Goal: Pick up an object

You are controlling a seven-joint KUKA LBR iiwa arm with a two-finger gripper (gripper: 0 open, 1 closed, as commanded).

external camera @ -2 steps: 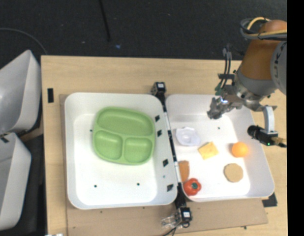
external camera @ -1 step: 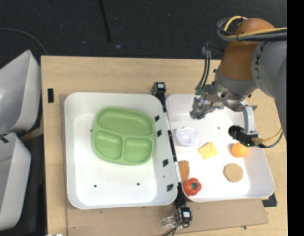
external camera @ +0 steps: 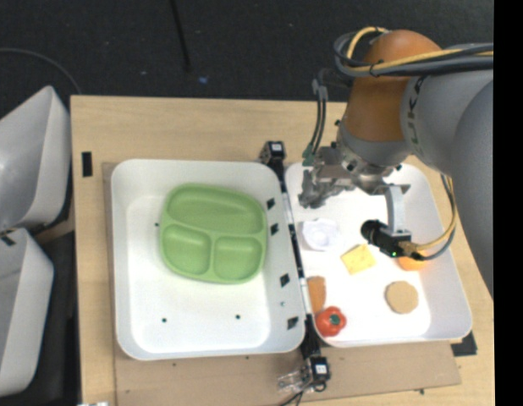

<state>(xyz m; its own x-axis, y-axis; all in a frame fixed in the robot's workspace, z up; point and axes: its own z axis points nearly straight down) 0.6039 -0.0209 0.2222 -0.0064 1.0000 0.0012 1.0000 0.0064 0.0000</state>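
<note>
My gripper point(external camera: 312, 194) hangs over the far left part of the right bin point(external camera: 439, 311), close to the wall between the two bins. Just in front of it lies a small white cup-like object point(external camera: 319, 234). Further objects in this bin are a yellow cheese wedge point(external camera: 358, 259), a round tan cookie point(external camera: 402, 297), a red tomato point(external camera: 330, 320), an orange-brown piece point(external camera: 316, 290) and an orange object point(external camera: 409, 263) partly hidden by a black part of the arm. Nothing is seen held.
The left bin point(external camera: 134, 311) holds a green divided plate point(external camera: 214, 233). The arm's grey body and orange band point(external camera: 388, 83) cover the far right of the right bin. Black clips point(external camera: 272, 151) sit along the seam between the bins.
</note>
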